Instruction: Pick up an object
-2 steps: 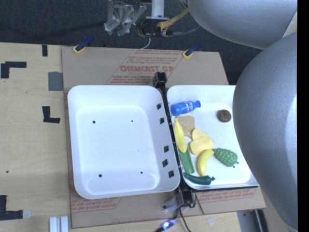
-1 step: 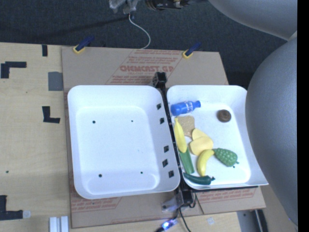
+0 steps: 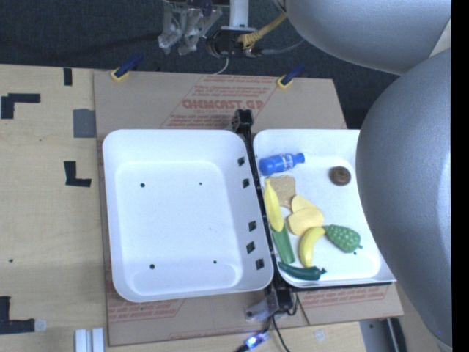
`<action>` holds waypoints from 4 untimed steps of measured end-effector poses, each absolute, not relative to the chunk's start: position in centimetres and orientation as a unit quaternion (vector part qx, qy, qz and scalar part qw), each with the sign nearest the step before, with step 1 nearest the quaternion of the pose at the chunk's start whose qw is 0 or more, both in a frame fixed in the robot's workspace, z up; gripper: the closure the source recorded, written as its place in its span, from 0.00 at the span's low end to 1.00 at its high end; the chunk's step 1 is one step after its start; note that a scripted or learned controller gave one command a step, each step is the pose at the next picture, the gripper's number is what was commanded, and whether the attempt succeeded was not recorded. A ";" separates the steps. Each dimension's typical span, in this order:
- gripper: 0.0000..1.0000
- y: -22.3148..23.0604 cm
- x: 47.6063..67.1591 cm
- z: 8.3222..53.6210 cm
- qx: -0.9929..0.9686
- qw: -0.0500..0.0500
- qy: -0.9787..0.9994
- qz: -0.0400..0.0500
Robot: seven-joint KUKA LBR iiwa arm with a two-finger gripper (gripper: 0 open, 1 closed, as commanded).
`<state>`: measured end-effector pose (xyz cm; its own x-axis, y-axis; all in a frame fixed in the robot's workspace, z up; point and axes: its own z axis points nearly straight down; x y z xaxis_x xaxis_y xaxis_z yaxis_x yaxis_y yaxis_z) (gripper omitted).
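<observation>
Gripper (image 3: 185, 37) hangs at the far edge beyond the cardboard sheet (image 3: 220, 101), touching nothing; whether its fingers are parted or clenched, I cannot tell.

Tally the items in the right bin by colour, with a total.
Blue: 1, bottle
Brown: 1, disc
Tan: 1, cracker
Yellow: 3, corn, lump, banana
Green: 2, bumpy fruit, long vegetable
Total: 8

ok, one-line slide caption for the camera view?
Right white bin holds a blue plastic bottle, yellow banana, green bumpy toy and small brown disc; pincer raised behind.
</observation>
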<state>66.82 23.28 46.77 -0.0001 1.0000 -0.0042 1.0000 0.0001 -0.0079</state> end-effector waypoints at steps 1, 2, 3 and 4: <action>1.00 23.4 66.8 53.9 -0.706 -0.002 -0.708 -0.003; 1.00 23.3 66.8 46.6 -0.707 0.001 -0.707 0.004; 1.00 23.4 66.8 53.9 -0.706 -0.001 -0.708 -0.003; 1.00 23.3 66.8 46.6 -0.707 0.001 -0.707 0.004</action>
<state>66.81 23.28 46.62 -0.0003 1.0000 -0.0041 1.0000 0.0002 -0.0076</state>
